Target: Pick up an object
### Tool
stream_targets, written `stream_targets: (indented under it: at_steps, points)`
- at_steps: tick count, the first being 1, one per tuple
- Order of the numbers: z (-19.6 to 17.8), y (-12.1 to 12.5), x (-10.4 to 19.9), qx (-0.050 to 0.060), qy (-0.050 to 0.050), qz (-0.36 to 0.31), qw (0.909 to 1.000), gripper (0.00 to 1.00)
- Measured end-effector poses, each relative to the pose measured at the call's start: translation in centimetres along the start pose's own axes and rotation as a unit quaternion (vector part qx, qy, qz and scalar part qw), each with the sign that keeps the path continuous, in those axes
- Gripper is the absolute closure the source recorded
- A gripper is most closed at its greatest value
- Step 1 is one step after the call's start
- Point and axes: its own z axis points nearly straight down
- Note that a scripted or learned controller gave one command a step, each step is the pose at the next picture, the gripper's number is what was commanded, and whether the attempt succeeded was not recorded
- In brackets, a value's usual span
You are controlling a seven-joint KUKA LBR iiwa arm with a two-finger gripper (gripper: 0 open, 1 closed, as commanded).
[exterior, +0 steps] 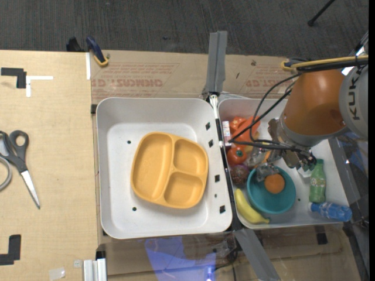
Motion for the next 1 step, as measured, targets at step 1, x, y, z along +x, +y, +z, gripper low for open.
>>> stream_targets:
  at_steps: [1]
  points:
    - [-11.10, 2.11, -3.84, -0.002, 0.002, -0.012, 0.9999, 1.00]
